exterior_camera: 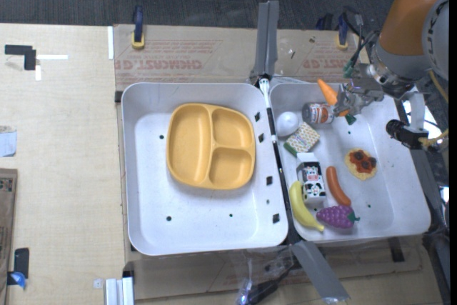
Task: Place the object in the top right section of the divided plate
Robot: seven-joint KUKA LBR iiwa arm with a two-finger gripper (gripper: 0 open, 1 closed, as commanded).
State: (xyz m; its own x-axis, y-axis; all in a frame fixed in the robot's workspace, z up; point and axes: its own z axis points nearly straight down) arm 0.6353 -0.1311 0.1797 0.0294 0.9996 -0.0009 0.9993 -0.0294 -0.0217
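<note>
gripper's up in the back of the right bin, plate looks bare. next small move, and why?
Probably a short descent onto the carrot. The gripper sits at the right bin's far end beside the carrot and a small jar, with nothing visibly held, and the yellow divided plate in the left bin holds nothing.

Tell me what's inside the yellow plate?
Nothing sits in the yellow plate; its three sections show bare. The toy food, like the banana and grapes, lies in the right bin. What is under the plate is covered.

camera view: fixed overhead | slanted down | takes in both white bins | arm enters right
</note>
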